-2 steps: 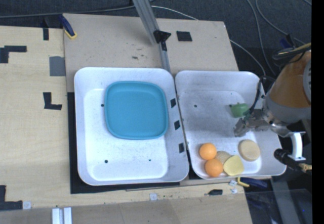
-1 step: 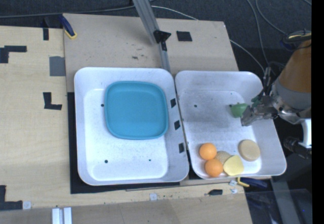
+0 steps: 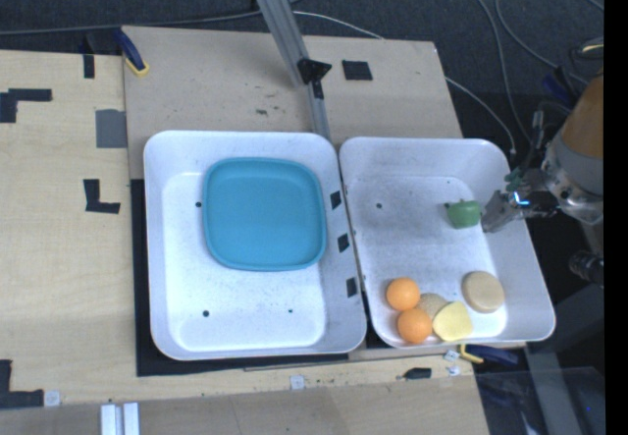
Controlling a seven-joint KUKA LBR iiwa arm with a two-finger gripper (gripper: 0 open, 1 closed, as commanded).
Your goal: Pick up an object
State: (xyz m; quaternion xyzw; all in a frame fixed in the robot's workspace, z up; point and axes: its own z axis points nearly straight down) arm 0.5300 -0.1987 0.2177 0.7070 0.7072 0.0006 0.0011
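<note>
On the wooden counter (image 3: 235, 80) sit 2 shallow white plastic bins. The left bin (image 3: 172, 256) holds a square turquoise plastic plate (image 3: 263, 213), lying flat toward its far side. The right bin (image 3: 392, 168) carries a cluster in its near right corner: 2 orange balls (image 3: 402, 294), a yellow rounded piece (image 3: 452, 321) and a beige disc-shaped piece (image 3: 483, 291), touching or just beside one another. Farther back, near the right wall, lies a small green rounded object (image 3: 463, 214). The pincer (image 3: 500, 210) sits just beside it on the right, at the bin's rim; how far open it is I cannot tell, and nothing shows between its tips. The step looks like the approach, so the green object seems the likely target. Next, the pincer needs to straddle it and close.
</note>
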